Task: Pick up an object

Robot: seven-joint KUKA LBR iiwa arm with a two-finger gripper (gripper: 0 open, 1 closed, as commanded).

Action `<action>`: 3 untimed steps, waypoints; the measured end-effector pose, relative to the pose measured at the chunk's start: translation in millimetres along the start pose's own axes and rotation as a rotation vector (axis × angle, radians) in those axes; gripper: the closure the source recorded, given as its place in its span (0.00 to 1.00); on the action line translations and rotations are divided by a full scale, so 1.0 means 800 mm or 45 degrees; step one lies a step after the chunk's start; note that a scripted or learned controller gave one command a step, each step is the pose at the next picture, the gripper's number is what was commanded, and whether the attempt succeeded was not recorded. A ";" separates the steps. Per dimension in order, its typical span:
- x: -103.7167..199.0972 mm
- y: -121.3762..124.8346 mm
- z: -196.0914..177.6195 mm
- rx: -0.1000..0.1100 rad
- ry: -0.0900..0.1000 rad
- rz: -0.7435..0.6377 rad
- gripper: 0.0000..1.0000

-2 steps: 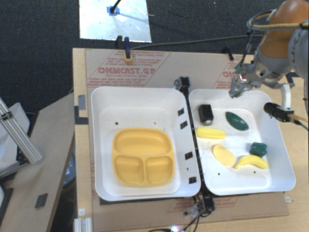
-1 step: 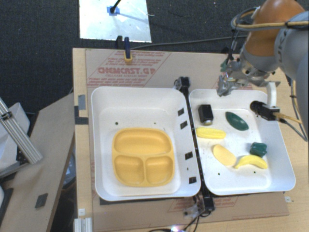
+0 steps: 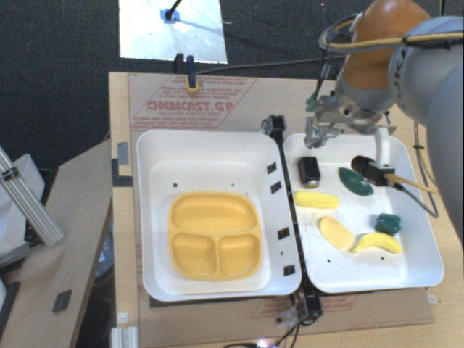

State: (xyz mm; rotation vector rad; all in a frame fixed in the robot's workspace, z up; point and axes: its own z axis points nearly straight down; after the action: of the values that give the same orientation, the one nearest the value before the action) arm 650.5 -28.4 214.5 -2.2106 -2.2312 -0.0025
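camera view, left bin (image 3: 156, 165) holds yellow tray (image 3: 214, 235), right bin (image 3: 428, 259) banana (image 3: 378, 243), jaws' state unclear

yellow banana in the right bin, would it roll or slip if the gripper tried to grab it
The yellow banana looks like smooth moulded plastic, so probably stiff, light and somewhat slippery between fingers. Its curved shape lies flat on the right bin floor, so it seems more apt to spin or slide than roll. It rests against the yellow oval piece, which may shift with it.

Dark carpet floor (image 3: 58, 64) surrounds a wooden bench (image 3: 123, 216); pale sheet (image 3: 172, 20) beyond.
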 end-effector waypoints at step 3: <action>0.172 0.013 -0.001 0.000 -0.001 0.003 1.00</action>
State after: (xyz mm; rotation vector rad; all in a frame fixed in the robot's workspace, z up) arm 659.6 109.4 215.6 -2.2133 -2.2291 -0.0011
